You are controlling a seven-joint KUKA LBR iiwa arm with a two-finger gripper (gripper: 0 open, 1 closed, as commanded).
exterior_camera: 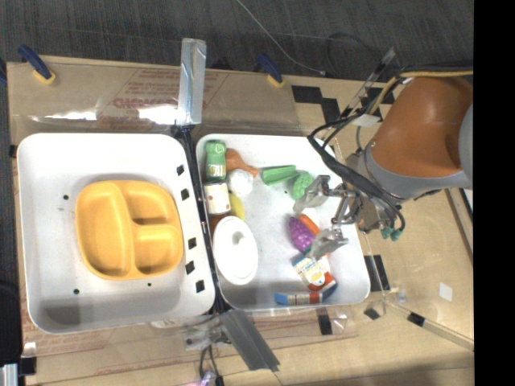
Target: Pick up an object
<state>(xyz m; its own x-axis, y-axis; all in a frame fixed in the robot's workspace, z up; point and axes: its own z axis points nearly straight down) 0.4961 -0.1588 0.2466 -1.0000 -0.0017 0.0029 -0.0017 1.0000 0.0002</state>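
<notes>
My gripper (323, 216) hangs over the right side of the right bin (265, 147), open, one finger (316, 190) toward the back and the other toward the front. A purple knobbly object (301, 232) lies just left of the gap between them, with a small orange piece (311, 220) beside it. Two green objects (279, 174) lie near the back finger. A small white and orange carton (315, 270) sits just in front of the front finger. Nothing is lifted.
Along the right bin's left wall lie a green bottle (215, 159), a brown bottle (216, 197) and a white round bowl (236, 250). A blue-capped marker (299, 297) rests at the front wall. The left bin (48, 296) holds a yellow divided tray (129, 227).
</notes>
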